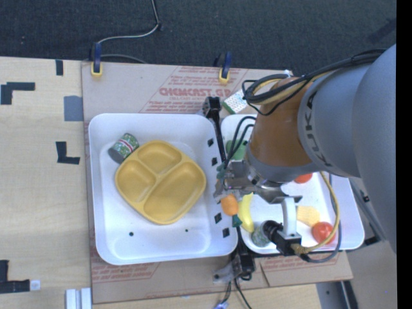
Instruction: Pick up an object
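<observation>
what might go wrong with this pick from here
The gripper sits low at the right bin's left edge, beside the divider between the bins, so it may bump the wall. The orange ball and yellow piece lie packed together beneath it, so a grab may push one aside or catch both. The arm hides much of that bin.

Brown cardboard sheet (187, 95) under both bins, held by two yellow-tipped clamps (96, 66); dark carpet (257, 18) behind; thin cable (138, 34) trailing across it.

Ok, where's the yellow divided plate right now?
The yellow divided plate lies in the left bin, near its middle, with a small green can touching its upper-left edge.
</observation>
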You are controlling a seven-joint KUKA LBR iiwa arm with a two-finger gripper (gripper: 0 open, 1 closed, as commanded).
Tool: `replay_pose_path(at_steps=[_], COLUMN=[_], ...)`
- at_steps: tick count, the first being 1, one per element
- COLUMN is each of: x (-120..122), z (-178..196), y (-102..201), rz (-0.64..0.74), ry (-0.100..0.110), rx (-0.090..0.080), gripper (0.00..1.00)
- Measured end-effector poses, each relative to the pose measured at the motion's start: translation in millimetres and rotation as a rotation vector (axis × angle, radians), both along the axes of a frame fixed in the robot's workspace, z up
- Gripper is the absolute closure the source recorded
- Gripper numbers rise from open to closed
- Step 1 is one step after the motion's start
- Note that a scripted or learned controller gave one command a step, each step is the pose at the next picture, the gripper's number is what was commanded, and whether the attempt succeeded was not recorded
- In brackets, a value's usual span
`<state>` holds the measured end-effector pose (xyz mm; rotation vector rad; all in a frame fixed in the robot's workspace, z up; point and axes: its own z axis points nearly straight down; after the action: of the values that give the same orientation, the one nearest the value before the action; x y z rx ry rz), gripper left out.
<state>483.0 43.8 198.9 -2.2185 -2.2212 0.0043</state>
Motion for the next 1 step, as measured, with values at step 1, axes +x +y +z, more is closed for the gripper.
replay_pose_path(at_steps=[1], x=[30.0], z=[30.6], y=[68.7], rz=[0.001], ry=[-0.001], rx=[0.001], gripper=[1.00])
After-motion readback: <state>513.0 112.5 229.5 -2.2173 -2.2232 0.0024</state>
